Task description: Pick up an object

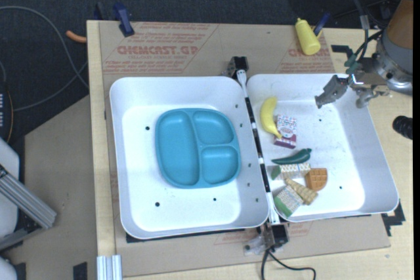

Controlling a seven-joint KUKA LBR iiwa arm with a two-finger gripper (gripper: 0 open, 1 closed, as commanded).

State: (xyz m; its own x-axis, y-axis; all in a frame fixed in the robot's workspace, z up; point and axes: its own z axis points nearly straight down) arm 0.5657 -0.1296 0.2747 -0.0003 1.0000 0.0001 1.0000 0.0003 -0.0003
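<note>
Pincer [346,92] hangs over the right bin's [367,160] far edge, fingers spread, gripping nothing.

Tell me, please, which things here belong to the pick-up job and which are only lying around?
For the job:
- gripper, above the right bin
- banana
- green pepper
- small red and white packet
- waffle piece

Lying about:
- blue divided plate in the left bin
- yellow bottle on the bench

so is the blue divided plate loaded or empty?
Empty. The blue divided plate in the left bin shows bare compartments; the banana and other items lie in the right bin.
</note>
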